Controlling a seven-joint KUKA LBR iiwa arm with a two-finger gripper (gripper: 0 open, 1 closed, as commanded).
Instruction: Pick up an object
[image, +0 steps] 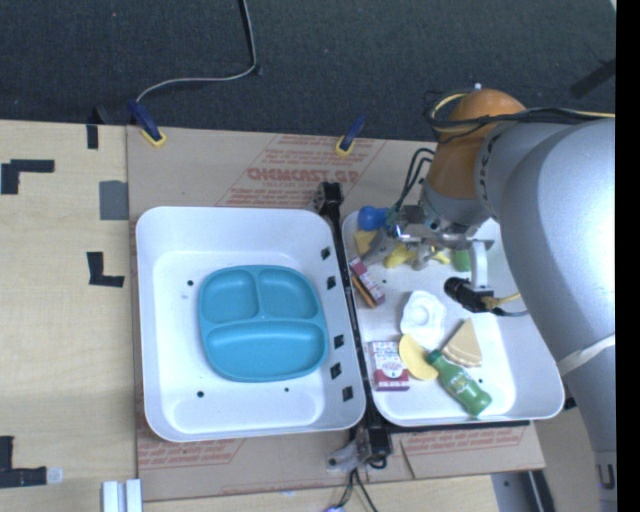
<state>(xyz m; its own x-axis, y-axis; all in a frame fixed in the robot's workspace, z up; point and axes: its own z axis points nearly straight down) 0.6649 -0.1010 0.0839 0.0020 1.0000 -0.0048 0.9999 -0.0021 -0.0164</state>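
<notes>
**Bench with two bins, gripper over the right bin's clutter**

Cardboard (290, 180) covers the bench under two white bins set side by side. The things to pick all lie in the right bin (515, 375). The gripper (420, 238) sits over that bin's 11 o'clock corner, and I cannot tell whether it is spread or pressed together, or whether it pinches anything.

Around the gripper:
- At its 10 o'clock is a blue piece (371, 217).
- Just at its 7 o'clock are yellow pieces (396, 256).
- Farther toward 7 o'clock is a small brown bar (366, 286), near the bin wall.

Toward 6 o'clock are a white cup (422, 312), a tan wedge (464, 345) and a yellow disc (414, 356). A red-and-white packet (388, 364) and a green bottle (463, 386) lie there too.

The left bin (160, 300) holds a blue divided plate (263, 322). The grey arm (560, 220) comes in from 3 o'clock.
</notes>
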